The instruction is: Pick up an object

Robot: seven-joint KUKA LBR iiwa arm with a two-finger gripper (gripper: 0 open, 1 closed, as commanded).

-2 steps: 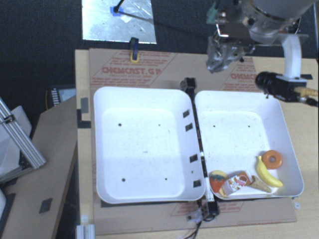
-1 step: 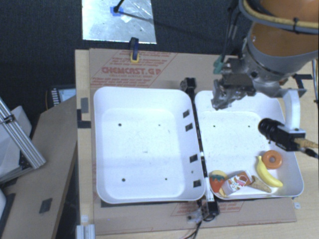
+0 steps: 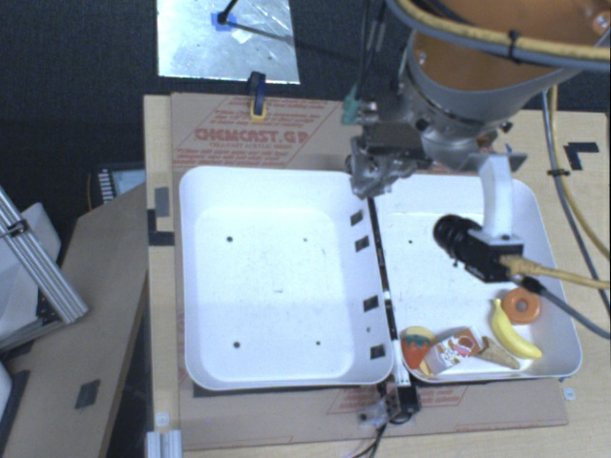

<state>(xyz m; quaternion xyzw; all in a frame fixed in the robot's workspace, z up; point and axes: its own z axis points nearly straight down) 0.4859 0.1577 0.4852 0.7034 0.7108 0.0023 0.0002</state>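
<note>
Several small objects lie in the near right corner of the right bin [image 3: 449, 284]: a yellow banana [image 3: 514, 332], an orange round piece [image 3: 521, 305], a red-orange fruit [image 3: 417, 347], a red and white packet [image 3: 454, 349] and a tan wedge [image 3: 497, 354]. My gripper [image 3: 372, 175] hangs over the far end of the divider between the two bins, well away from those objects. I see nothing in it. A black cylinder on a white bracket [image 3: 468, 241] sticks out from the wrist over the right bin.
The left bin [image 3: 267, 284] sits beside the right one, split from it by a black-clipped divider [image 3: 382, 294]. Cardboard underlies both. A yellow cable [image 3: 573, 277] runs over the right bin's edge. A metal plate [image 3: 227, 25] lies beyond the bench.
</note>
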